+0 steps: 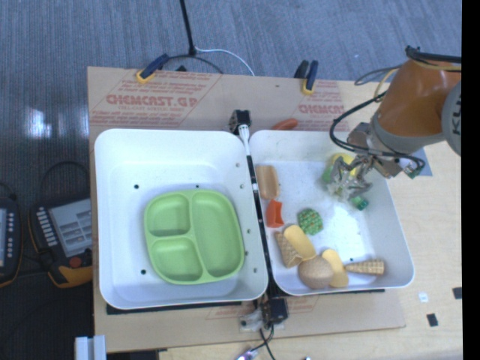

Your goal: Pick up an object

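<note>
On the right side of the surface (435, 223) sits a white bin (394, 231) full of toy food. Next to it, on the left, is another white bin (120, 171) with a green tray (195, 235) inside. The tray has three parts.

The grey and orange arm (416, 100) reaches in from the right edge. Its gripper (351, 177) hangs low over the far right corner of the toy food bin. Something small and green (332, 172) is right at the fingers, but it is too blurry to tell if the fingers are open or closed, or if they hold it. Another small green bit (361, 202) lies just below the gripper.

Along the left wall of that bin lie a tan bread roll (267, 180) and an orange piece (274, 213). A bumpy green toy (310, 220) sits near the middle. Near the front edge are a yellow piece (298, 240), a waffle piece (286, 250), a brown potato shape (316, 272) and an ice cream cone (365, 267) lying on its side.
</note>
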You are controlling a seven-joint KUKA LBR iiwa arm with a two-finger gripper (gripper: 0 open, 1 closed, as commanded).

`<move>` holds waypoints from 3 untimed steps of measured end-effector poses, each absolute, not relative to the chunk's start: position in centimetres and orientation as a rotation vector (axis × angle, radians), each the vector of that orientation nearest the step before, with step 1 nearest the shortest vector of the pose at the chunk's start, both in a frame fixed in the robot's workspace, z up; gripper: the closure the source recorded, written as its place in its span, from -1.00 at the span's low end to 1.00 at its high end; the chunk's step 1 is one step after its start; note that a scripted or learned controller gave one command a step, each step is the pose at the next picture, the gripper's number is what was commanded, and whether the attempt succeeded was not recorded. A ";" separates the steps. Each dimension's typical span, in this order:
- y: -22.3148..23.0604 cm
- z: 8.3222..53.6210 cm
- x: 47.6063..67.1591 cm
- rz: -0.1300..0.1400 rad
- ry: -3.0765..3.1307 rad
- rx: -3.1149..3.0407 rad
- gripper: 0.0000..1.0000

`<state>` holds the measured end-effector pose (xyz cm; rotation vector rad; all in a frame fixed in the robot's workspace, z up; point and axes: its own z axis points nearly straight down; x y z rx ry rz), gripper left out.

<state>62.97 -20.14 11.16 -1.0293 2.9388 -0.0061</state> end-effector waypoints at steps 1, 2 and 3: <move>-17.3 9.0 67.1 -0.005 2.835 -1.342 1.00; -17.7 9.2 58.4 -0.019 2.623 -1.702 1.00; -18.0 9.0 58.2 -0.016 2.631 -1.704 -1.00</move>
